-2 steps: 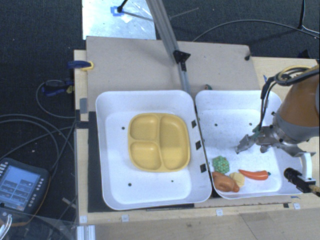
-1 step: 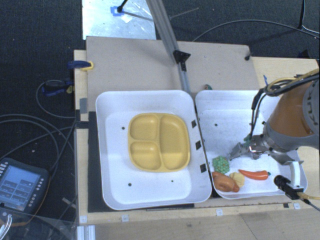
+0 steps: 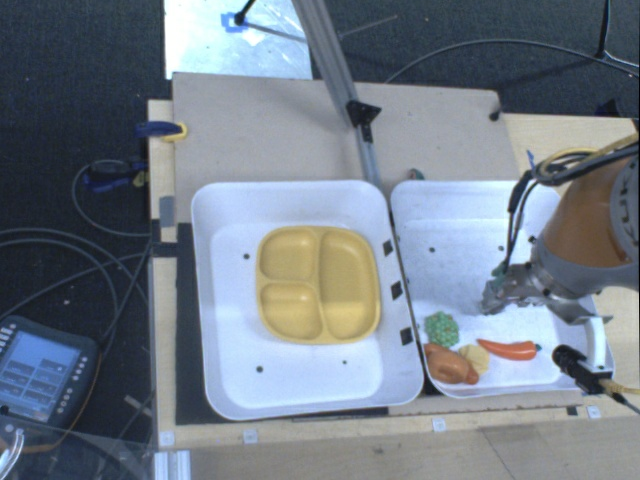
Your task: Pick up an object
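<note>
The right bin (image 3: 450, 228) holds several toy foods along its near edge: a green broccoli piece (image 3: 441, 328), a brown-orange piece (image 3: 449, 364) with a small yellowish bit (image 3: 474, 358) against it, and a long orange-red pepper or carrot (image 3: 508, 348). My gripper (image 3: 500, 294) hangs over the right bin, just right of and above the broccoli and a little behind the long orange-red piece. Nothing shows between its fingers. The arm's orange band (image 3: 590, 230) rises to the right.
The left bin (image 3: 225, 368) carries a yellow three-compartment plate (image 3: 318, 283). A slanted metal pole (image 3: 335, 63) crosses the bench behind the bins. Black clips (image 3: 396, 290) sit on the rim between the bins. Cables and a pendant (image 3: 35, 363) lie off the bench's left.
</note>
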Controlling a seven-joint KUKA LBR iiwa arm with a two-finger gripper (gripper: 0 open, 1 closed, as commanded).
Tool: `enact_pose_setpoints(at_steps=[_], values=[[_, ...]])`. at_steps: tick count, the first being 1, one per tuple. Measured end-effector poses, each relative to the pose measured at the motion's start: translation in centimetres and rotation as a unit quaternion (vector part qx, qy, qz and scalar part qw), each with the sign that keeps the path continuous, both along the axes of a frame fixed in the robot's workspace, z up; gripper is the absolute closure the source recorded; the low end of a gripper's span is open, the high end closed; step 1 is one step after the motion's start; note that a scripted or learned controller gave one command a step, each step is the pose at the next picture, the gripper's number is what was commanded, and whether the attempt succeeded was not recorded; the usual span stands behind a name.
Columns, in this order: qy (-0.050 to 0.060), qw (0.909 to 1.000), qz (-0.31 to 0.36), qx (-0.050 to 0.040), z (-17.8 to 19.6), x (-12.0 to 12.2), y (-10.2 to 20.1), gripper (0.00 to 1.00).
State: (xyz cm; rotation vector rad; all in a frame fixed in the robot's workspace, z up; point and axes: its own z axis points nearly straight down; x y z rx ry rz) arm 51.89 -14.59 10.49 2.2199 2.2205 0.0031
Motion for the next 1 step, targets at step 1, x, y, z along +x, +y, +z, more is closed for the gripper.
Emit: enact_pose_setpoints(at_steps=[1], values=[[-0.003, 1.0, 0.003, -0.0011, 6.4, 0.07, 0.09, 1.0]])
